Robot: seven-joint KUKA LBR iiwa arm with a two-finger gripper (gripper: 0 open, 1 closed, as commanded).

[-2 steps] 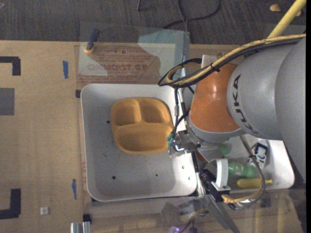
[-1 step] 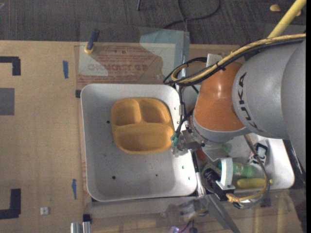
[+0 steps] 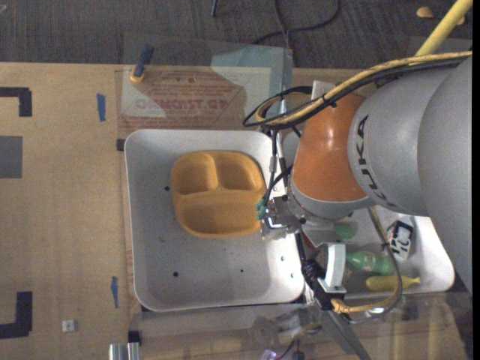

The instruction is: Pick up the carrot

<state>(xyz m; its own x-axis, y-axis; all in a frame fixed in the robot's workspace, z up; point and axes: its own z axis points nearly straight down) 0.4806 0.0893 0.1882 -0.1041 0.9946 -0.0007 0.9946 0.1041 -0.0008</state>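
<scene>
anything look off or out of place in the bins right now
Nothing stands out. The orange divided plate lies flat in the left bin, nothing spilled. The gripper sits at the plate's right edge. Green and yellow items lie in the right bin, partly behind the arm.

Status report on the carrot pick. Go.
Claw low at the left bin's right edge, beside the yellow tray. Carrot not identified. Arm covers most of the right bin.

Robotics lab, taped plywood bench, white bin, loose cables on dark carpeted floor
</scene>
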